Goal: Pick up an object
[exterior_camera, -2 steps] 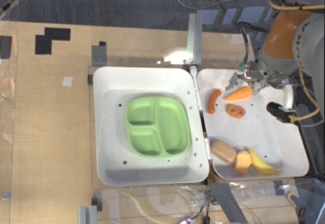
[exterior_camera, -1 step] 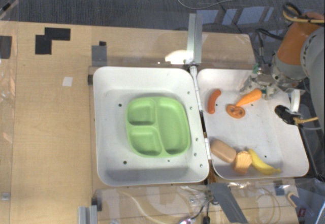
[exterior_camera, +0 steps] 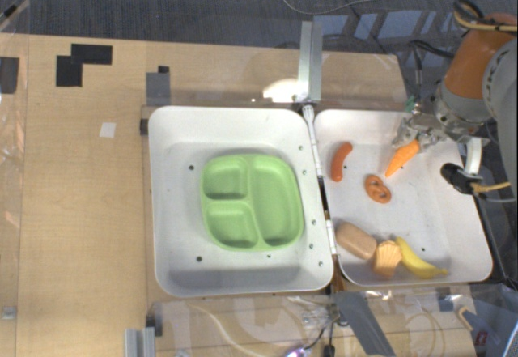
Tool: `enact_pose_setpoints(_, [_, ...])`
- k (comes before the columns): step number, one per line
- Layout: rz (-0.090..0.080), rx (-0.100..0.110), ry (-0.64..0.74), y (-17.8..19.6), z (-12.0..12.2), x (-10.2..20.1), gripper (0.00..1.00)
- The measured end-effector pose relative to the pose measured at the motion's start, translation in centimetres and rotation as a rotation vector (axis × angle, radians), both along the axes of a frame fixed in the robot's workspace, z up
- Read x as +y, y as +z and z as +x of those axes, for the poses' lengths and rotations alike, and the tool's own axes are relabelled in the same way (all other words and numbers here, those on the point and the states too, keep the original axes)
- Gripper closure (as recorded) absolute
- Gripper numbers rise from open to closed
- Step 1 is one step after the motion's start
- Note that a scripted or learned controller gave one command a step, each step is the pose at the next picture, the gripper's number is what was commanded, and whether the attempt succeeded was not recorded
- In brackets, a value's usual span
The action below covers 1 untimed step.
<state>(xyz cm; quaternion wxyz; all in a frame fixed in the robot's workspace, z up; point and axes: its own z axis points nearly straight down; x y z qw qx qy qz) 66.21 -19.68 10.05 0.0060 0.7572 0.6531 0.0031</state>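
Note:
An orange carrot point(exterior_camera: 402, 159) lies tilted in the upper right part of the right bin point(exterior_camera: 453, 226), its tip pointing down-left. My gripper point(exterior_camera: 417, 135) is right over the carrot's thick end, and its fingers close on that end. The grey arm with its orange band point(exterior_camera: 473, 64) comes in from the upper right.
The right bin also holds a red-orange sausage point(exterior_camera: 341, 161), a small reddish ring-shaped piece point(exterior_camera: 377, 189), a tan bread roll point(exterior_camera: 356, 240), an orange ridged piece point(exterior_camera: 388, 258) and a banana point(exterior_camera: 419, 260). A green divided plate point(exterior_camera: 251, 201) sits in the left bin point(exterior_camera: 174, 185).

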Motion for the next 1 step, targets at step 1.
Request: enact_pose_setpoints(1, [0.001,0.006,0.246,8.49,0.87,3.07,1.00])
